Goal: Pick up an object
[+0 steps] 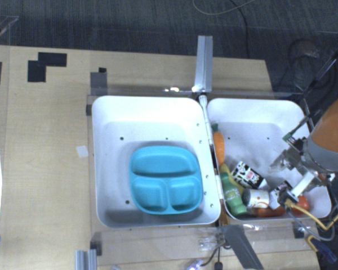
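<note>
The right bin (253, 120) holds several small things along its left and front sides. An orange carrot-like piece (218, 145) lies against the left wall. Below it are a green bottle (232, 193), a black-and-white carton (248, 175), a white can (258, 197) and a red piece (268, 211). My gripper (290, 170) hangs low over the right part of this bin, just right of the carton and can. Nothing is seen held in it.
The left bin (112, 122) holds a blue divided plate (166, 179) in its front half. A metal post (204, 61) stands at the back between the bins. The back half of the right bin is bare white floor.
</note>
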Tool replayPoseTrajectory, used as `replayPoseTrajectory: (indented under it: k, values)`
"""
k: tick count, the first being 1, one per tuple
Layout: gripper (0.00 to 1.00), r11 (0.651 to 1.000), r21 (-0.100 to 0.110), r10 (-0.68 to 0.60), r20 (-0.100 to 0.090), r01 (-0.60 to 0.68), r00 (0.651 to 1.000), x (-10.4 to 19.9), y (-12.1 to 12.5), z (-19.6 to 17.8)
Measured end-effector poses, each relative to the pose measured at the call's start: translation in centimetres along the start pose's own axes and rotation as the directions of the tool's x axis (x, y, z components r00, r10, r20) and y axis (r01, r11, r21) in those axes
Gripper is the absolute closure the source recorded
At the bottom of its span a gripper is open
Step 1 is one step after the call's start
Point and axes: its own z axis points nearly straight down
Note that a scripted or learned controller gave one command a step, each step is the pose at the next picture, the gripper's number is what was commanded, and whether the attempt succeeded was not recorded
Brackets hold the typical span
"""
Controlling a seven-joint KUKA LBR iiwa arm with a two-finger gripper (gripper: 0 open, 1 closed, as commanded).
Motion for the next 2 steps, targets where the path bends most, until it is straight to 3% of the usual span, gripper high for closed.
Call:
replayPoseTrajectory:
  k: [1,2]
  values:
    - [1.00,1.000,-0.002,-0.004,-0.002,0.004,1.000,0.2,0.1,-1.0]
    - [1.00,0.998,-0.003,-0.055,0.001,0.055,0.998,-0.6,0.7,-12.0]
